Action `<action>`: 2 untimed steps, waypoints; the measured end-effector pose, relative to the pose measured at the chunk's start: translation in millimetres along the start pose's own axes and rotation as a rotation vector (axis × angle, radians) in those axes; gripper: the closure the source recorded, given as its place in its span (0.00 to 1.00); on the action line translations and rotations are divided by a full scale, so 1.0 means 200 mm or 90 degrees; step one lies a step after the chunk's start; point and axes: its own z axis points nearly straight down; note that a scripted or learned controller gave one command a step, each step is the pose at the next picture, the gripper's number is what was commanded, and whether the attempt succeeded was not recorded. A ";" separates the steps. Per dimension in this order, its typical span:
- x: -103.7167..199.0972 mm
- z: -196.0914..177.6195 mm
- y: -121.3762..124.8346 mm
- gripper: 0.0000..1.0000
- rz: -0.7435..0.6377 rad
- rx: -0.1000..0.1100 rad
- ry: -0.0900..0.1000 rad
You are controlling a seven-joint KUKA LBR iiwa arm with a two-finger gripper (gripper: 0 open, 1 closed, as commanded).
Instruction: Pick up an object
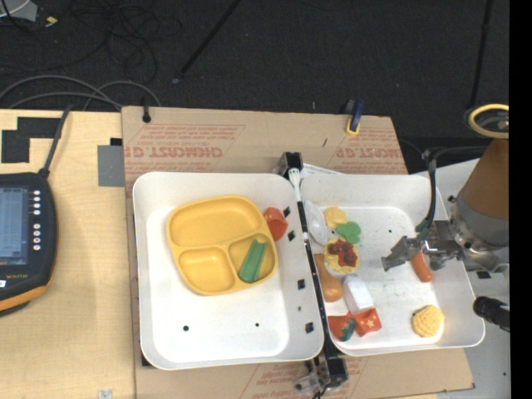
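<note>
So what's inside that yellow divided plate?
A green vegetable-shaped toy lies in the lower right compartment of the yellow divided plate. The other two compartments show bare yellow. Whatever the toy covers is hidden.

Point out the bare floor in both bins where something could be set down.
Left bin: bare floor below the yellow tray, along the near wall. Right bin: a patch between the gripper and the corn. Crowded: the toy pile by the divider.

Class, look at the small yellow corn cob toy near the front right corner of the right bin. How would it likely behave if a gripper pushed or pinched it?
The small yellow corn cob toy looks rounded, so a push may roll it. Its bumpy surface probably offers some grip. It lies apart from the other toys, so a nudge should disturb little else.
</note>
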 end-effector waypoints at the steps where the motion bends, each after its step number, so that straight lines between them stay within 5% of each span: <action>1: -0.01 -0.05 0.00 1.00 0.001 0.001 0.001; 2: 0.36 -0.51 -0.06 1.00 -0.005 -0.007 0.000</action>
